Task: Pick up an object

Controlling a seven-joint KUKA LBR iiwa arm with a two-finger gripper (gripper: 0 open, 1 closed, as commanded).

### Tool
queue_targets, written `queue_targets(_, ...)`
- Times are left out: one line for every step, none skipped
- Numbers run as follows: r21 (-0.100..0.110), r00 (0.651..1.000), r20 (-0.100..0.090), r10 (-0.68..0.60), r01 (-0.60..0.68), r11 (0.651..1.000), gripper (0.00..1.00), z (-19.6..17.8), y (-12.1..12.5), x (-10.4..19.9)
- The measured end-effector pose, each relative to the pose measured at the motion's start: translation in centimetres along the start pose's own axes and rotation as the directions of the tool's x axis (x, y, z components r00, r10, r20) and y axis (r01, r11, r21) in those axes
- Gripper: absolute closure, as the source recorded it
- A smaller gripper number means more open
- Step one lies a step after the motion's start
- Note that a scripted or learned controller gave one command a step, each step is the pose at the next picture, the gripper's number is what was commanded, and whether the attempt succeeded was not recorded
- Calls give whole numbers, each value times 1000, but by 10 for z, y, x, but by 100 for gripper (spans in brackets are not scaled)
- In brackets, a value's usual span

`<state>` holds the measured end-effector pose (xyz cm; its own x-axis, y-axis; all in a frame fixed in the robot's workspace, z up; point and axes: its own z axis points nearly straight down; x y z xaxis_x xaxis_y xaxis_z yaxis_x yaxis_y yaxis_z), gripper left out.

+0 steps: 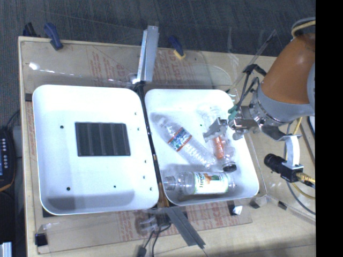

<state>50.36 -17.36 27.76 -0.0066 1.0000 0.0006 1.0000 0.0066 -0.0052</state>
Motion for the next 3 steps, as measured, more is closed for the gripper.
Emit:
queue_targets(1, 997, 1, -81, 81, 997, 0, 123, 51, 49)
queue_targets(-2, 993, 2, -120, 120, 993, 0, 187, 84, 41)
queue_targets(-6, 967, 7, -257, 257, 967, 0, 184, 66, 50)
